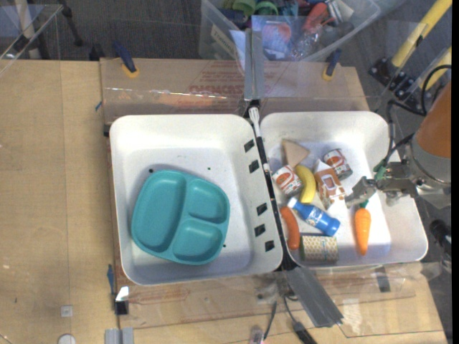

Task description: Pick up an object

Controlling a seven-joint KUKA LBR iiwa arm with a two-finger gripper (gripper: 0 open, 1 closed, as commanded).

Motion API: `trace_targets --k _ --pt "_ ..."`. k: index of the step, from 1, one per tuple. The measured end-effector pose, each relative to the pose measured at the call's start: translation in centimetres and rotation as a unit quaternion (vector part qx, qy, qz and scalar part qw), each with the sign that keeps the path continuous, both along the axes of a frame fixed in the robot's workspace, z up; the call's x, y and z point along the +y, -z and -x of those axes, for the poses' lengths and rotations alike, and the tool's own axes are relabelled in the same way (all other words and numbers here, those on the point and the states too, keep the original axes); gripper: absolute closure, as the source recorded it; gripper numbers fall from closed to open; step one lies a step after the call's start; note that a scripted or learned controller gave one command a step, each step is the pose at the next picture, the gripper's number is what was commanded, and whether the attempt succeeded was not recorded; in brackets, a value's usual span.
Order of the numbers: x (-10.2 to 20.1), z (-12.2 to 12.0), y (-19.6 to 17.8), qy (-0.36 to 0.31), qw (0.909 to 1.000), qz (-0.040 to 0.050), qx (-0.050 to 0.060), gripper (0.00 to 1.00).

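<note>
— Over the right bin's (412,246) near edge, what is happening?

— Nearest the camera, at about five o'clock in that shallow white plastic bin, lies a small patterned block (319,246). Just past it, at four o'clock, lies the orange plastic carrot with a green top (362,228), the likeliest target. The two-finger metal gripper (366,190) hangs just above the carrot's green end, reaching in from three o'clock.

— Does it hold anything?

— Nothing sits between its fingers; whether they are spread or closed, I cannot tell from this slant.

— Which way does the carrot point?

— Its long axis runs nearly twelve to six, green top toward twelve, tapered tip toward six, tilted very slightly.

— So how should the pick be done?

— By my judgement, shift toward six so the fingers straddle the thick middle, not the leafy end, and close across the short axis, nine to three. The carrot lies apart from its neighbours, so there is room.

— What lies beyond?

— Toward nine o'clock, a blue cylindrical bottle with a white cap (317,218) and a red-orange sausage-shaped toy (290,227); farther on, a yellow plastic banana (307,183), red-and-white cans (336,163) and a tan wedge (293,151). The left bin (129,138) holds a teal divided plate (180,217).
</note>
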State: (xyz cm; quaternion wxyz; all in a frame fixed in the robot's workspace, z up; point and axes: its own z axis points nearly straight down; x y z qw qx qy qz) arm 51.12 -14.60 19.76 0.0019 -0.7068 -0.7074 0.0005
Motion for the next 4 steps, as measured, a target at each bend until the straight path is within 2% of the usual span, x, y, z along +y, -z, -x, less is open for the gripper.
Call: trace_targets --k 1,2,3,4 --pt "-3.2 -3.6 8.4 0.017 0.9997 0.0038 -0.018 0.0" --pt "-2.6 -1.4 10.7 0.033 0.9994 0.003 -0.008 0.0" --pt "-2.7 -1.4 9.8 0.034 0.9994 0.0048 -0.009 1.0" --pt "4.5 -1.8 0.5 0.057 0.9983 0.0008 -0.001 1.0"
